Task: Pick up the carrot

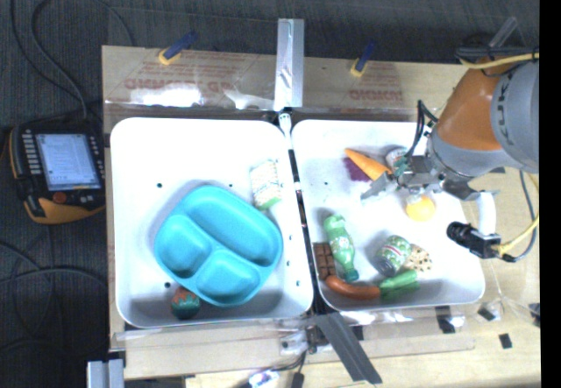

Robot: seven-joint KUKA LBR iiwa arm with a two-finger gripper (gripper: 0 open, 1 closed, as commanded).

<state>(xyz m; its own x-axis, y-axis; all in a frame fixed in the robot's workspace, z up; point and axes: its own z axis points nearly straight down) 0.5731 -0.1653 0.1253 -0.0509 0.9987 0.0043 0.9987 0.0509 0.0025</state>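
Note:
The orange carrot (368,161) lies in the upper left part of the right bin (456,294), resting over a purple piece (356,170). My gripper (384,173) is low over the bin at the carrot's right end and stands open. One finger (375,188) points down-left just below the carrot, and the other sits above the carrot's right tip. The carrot still rests on the bin floor. The grey arm with its orange band (469,119) reaches in from the right.
In the right bin, a yellow item (421,208) lies just below the gripper. Further down are a green bottle (340,246), a chocolate bar (323,260), a sausage (351,288) and a speckled packet (401,253). The left bin (131,150) holds a blue divided plate (219,242) and a small white container (266,184).

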